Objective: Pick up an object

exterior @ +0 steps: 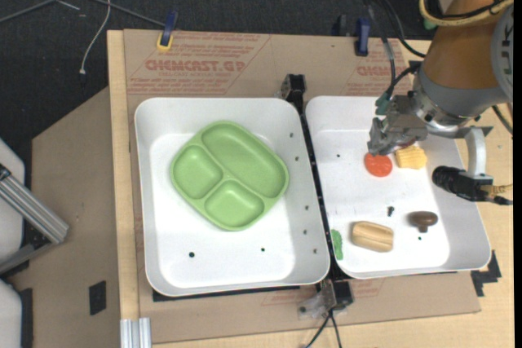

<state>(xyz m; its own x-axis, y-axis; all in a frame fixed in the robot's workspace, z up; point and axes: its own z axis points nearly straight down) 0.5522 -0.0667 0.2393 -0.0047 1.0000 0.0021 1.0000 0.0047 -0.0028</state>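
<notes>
In the right bin point(457, 257) lie a round red-orange object point(378, 166), a yellow block point(411, 156), a tan bread-like piece point(373, 236) and a small brown item point(422, 219). My gripper point(385, 141) reaches down from the right and stands directly over the far edge of the red-orange object, with the yellow block just to its right. The gripper body hides its fingertips, and nothing shows between them.
The left bin point(163, 257) holds a green divided plate point(229, 174). A small green scrap point(336, 244) lies at the right bin's near left edge. A black clamp point(293, 85) sits between the bins at the back. Cables run along the arm on the right.
</notes>
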